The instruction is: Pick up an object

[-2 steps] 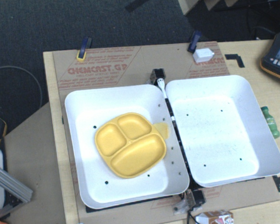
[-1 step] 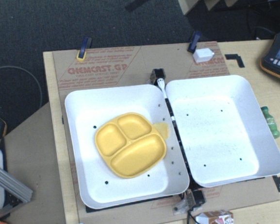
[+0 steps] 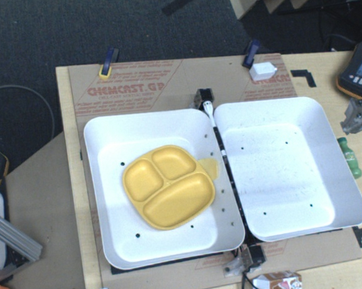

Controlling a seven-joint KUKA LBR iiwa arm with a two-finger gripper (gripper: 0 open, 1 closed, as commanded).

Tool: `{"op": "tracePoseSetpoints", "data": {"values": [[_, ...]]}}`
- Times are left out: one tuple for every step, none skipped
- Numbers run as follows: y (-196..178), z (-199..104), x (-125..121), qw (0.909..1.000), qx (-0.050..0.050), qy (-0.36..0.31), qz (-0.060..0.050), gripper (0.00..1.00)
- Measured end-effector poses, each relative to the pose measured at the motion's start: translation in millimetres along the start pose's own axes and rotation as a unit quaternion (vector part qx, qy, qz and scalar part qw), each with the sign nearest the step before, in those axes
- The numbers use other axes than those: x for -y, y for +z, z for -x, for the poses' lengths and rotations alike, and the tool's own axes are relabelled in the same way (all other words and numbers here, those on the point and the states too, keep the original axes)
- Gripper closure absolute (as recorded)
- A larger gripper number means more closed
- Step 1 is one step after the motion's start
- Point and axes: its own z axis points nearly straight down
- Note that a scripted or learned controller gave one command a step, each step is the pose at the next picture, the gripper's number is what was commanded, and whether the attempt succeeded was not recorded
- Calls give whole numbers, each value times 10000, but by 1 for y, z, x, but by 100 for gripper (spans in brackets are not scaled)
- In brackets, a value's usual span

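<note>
A yellow scrap [image 3: 209,167] lies partly hidden under the yellow plate [image 3: 168,186]

I see two bins side by side on the bench [image 3: 163,79]. Left bin [image 3: 102,179] holds a divided plate [image 3: 168,186], lying flat near its middle, toward the right wall. Right bin [image 3: 283,163] sits touching the left along the shared edge. Behind the right bin, a small block [image 3: 263,71] rests on the bench.

Bench [image 3: 163,79] w/ 2 white bins: left [image 3: 104,198], right [image 3: 324,159].
</note>
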Motion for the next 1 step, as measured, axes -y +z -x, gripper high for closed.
{"op": "tracePoseSetpoints", "data": {"values": [[112,91,0,10000,9,38,15,100]]}}
